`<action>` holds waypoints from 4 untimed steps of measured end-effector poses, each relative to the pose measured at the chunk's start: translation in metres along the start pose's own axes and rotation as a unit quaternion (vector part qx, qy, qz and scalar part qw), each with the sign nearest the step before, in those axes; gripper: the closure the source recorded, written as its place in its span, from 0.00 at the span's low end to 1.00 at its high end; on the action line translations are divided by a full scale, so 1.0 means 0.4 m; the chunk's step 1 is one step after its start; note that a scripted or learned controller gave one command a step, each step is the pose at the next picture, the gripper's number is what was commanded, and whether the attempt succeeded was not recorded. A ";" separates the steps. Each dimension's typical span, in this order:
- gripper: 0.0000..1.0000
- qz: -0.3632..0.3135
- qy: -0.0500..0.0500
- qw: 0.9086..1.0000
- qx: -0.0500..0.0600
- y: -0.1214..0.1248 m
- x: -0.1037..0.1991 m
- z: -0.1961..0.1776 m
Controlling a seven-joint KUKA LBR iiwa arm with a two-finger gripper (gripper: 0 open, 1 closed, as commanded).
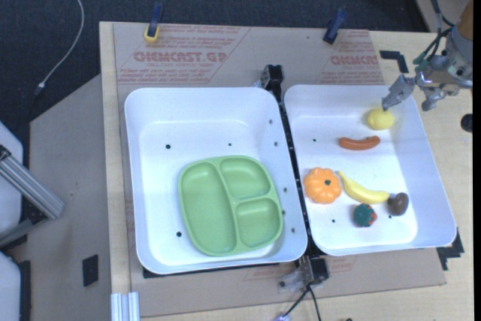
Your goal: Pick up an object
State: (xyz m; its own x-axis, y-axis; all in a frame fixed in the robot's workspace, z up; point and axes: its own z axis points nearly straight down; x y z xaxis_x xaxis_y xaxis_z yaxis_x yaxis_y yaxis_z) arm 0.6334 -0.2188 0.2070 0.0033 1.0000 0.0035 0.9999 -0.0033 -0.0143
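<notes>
The right bin [421, 162] holds a yellow lemon [381, 119] at its far side, with a red-orange sausage [358, 143] just in front of it. Nearer the front lie an orange pumpkin [322, 186], a banana [363, 190], a small brown piece [398, 203] and a teal-and-red ball [364, 216]. My gripper [411, 99] hangs over the bin's far right corner, open, with nothing between its fingers. Its left finger [394, 96] points down just above and right of the lemon.
A green divided plate [229, 203] lies in the left bin [150, 162]. Black clips [273, 75] join the bins at the middle. Blue and yellow clamps [153, 25] hold the cardboard base at the back.
</notes>
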 end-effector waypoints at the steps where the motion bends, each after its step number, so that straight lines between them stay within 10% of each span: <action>1: 0.00 -0.002 -0.002 1.000 -0.007 0.008 0.002 -0.022; 4: 0.00 -0.003 0.001 1.000 -0.007 -0.022 0.003 0.304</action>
State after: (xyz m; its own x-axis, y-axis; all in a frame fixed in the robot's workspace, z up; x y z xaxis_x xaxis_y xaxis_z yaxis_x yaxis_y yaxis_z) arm 0.6227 -0.2173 0.0855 -0.0034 1.0000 0.0064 1.0000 0.0034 -0.0004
